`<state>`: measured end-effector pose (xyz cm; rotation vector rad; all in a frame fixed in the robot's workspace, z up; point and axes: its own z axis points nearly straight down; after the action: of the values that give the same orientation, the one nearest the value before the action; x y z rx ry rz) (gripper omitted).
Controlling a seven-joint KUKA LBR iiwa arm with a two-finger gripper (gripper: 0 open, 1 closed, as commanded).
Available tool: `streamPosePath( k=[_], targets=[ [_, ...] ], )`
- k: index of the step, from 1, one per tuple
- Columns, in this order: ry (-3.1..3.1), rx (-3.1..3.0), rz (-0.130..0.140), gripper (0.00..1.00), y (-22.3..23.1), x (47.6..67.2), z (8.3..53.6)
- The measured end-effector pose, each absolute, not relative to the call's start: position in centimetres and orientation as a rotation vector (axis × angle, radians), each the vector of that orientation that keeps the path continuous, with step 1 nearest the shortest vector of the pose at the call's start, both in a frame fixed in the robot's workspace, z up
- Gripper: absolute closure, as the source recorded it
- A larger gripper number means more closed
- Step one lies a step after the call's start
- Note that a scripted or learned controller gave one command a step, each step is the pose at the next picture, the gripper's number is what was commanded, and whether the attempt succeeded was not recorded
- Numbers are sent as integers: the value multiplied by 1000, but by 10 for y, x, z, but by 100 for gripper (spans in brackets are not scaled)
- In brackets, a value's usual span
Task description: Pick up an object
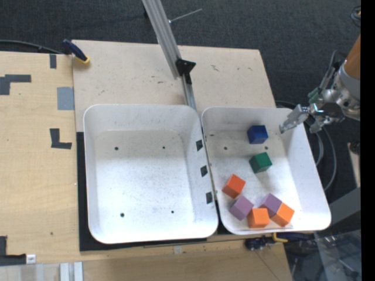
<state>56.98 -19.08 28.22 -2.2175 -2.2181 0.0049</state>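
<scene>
Two shallow white plastic bins sit side by side on the wooden bench, and all the toys are in the right-hand white bin point(304, 163). The left-hand white bin point(140, 168) has only little dark dots on its floor. In the right bin there is a small blue cube point(257, 134) near the top, with a small green cube point(261, 162) just below it. An orange cube point(234, 186) sits further down by itself. At the bottom, two purple cubes point(241, 206) and two more orange cubes point(258, 217) are squeezed close together, touching each other. The grey metal gripper point(306, 115) hangs at the right bin's upper right rim, near the blue cube but not touching it. Nothing is between its ends, and I cannot tell how wide it is. I think it waits there because the blue cube stands alone, so it should be easy to grab. The bunched cubes would be harder.
</scene>
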Motion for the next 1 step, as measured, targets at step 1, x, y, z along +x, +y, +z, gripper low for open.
streamPosePath(
  k=[1],
  targets=[
    [-2223,-2219,1,0,-191,571,285]
  ],
)
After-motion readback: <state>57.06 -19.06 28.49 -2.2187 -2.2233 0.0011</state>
